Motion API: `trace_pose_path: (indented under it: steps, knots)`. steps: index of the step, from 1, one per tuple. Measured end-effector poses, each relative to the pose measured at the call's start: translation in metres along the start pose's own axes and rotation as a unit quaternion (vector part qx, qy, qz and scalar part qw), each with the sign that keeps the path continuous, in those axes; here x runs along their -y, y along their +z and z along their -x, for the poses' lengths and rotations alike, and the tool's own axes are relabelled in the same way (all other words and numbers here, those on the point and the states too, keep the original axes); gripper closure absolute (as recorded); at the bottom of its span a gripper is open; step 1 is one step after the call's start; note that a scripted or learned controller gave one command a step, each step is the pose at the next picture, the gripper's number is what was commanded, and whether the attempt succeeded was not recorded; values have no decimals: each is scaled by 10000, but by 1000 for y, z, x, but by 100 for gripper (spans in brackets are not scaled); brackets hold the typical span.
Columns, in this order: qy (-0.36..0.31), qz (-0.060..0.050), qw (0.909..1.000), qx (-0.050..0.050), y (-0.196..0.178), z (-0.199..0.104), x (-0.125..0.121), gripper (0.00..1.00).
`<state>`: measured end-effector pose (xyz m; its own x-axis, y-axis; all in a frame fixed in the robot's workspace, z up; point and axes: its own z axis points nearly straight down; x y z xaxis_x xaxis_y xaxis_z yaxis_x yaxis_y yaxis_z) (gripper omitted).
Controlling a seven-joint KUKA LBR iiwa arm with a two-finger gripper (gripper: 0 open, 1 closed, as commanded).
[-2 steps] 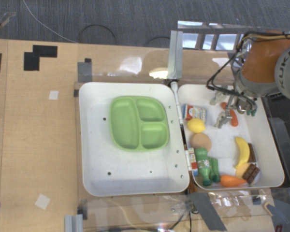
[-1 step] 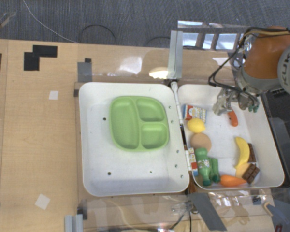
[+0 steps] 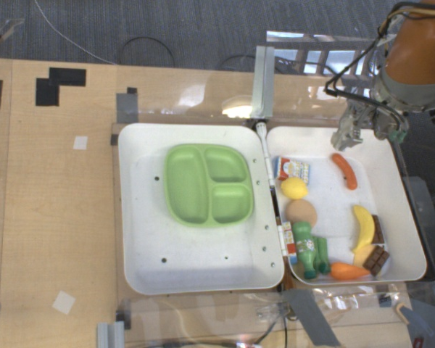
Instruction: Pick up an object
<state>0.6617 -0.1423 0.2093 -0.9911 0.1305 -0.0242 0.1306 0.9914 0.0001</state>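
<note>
My gripper (image 3: 361, 131) hangs over the far right corner of the right bin (image 3: 409, 216), just above and behind a red sausage (image 3: 344, 171). Nothing is visibly held in it. Also in that bin are a small white carton (image 3: 292, 169), a yellow lemon (image 3: 295, 188), a brown egg-shaped piece (image 3: 301, 212), green toy vegetables (image 3: 312, 251), an orange carrot (image 3: 346, 270), a banana (image 3: 362, 234) and a brown chocolate bar (image 3: 377, 256).
The left bin (image 3: 141, 252) holds a green divided plate (image 3: 208, 185). A metal divider rail (image 3: 270, 187) runs between the bins. A grey post (image 3: 262, 82) stands behind them. The orange-banded arm (image 3: 417, 42) comes in from the upper right.
</note>
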Motion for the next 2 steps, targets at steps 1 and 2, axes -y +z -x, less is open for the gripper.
trace_pose_path:
  steps: [1,2]
  knots:
    - [2,3,10000,-57,6,-3,0,0]
    - [300,-5,9995,-35,119,-8,39,0]
